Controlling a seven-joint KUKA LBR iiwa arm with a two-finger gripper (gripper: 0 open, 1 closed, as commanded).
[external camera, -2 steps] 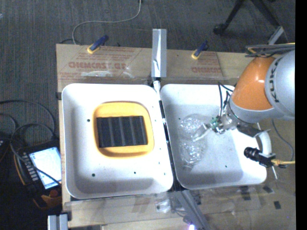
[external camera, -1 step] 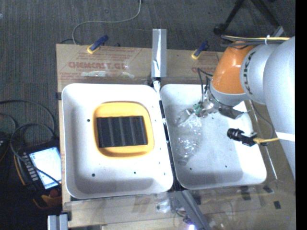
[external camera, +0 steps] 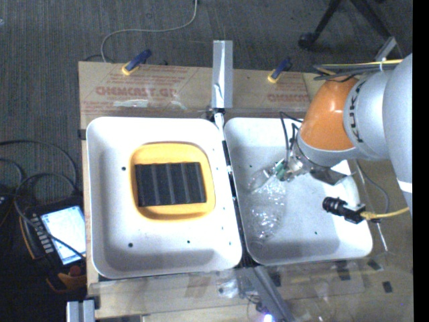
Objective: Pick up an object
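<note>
A clear crumpled plastic bottle (external camera: pixel 267 200) lies in the right bin (external camera: pixel 315 247), left of its middle. My gripper (external camera: pixel 286 170) reaches down under the orange wrist band to the bottle's upper end, where a small green part shows. Whether it touches the bottle cannot be made out. A yellow tray with a black ribbed insert (external camera: pixel 171 181) lies flat in the middle of the left bin (external camera: pixel 107 227).
The grey arm covers the right bin's upper right part. A metal post (external camera: pixel 222 72) stands at the back between the bins. Two blue clamps (external camera: pixel 136 61) hold the cardboard sheet behind them. Cables and a small device (external camera: pixel 57 227) lie on the floor at left.
</note>
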